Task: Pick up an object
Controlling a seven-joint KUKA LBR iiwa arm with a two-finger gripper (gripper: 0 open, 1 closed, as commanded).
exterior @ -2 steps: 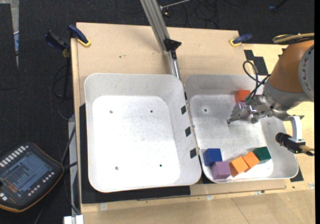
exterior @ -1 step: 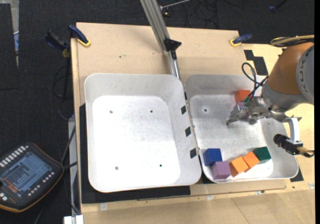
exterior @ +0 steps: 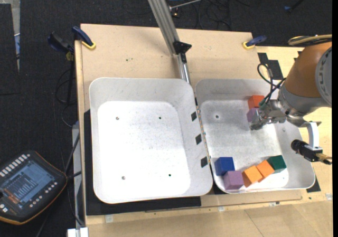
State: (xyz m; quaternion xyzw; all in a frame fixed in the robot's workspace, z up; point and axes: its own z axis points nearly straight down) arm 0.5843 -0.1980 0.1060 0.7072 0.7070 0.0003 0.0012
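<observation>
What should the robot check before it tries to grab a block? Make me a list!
1. Blocks are in reach: ok. The right bin holds a blue block, purple block, orange block and green block along its near edge.
2. Gripper is over the right bin: ok, near its far side.
3. A target is close: ok. An orange block and a small purple block sit right by the gripper.
4. Fingers ready: cannot tell.
5. Something already held: cannot tell; the arm hides that spot.
6. Near-edge blocks have room around them: not ok; they are bunched together.
</observation>
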